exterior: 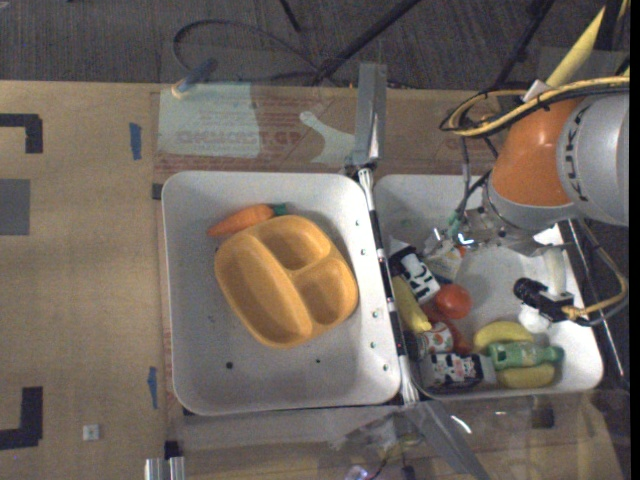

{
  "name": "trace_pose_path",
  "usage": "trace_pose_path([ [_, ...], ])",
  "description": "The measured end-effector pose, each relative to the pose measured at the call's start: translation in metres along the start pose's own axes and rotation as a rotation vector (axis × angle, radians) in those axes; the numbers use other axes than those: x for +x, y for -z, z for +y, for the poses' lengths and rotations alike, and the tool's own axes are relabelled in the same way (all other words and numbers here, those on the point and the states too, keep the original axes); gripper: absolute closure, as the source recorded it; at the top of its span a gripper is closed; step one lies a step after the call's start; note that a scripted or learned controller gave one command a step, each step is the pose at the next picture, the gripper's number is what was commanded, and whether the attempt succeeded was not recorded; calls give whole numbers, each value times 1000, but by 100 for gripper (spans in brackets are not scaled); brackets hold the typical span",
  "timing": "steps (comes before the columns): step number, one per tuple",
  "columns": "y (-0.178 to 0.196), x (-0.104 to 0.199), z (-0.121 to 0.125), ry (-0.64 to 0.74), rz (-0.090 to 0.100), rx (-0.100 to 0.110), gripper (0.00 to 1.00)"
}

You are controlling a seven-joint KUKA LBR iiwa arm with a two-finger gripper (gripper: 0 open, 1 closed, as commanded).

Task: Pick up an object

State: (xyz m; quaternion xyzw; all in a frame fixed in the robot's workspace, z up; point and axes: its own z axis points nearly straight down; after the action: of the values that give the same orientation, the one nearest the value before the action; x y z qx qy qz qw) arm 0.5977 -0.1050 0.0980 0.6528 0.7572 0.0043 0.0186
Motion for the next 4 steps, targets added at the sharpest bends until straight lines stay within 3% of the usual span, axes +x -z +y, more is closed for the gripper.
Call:
trace_pose_path([
  [1, 11, 2, 2, 1, 6, -3, 100],
  [2, 122, -15, 22, 33, 21, 26, 100],
  [3, 28, -17, -36, 30, 24, 32, 100],
  [4, 146, -115, -62, -14, 18, 26, 100],
])
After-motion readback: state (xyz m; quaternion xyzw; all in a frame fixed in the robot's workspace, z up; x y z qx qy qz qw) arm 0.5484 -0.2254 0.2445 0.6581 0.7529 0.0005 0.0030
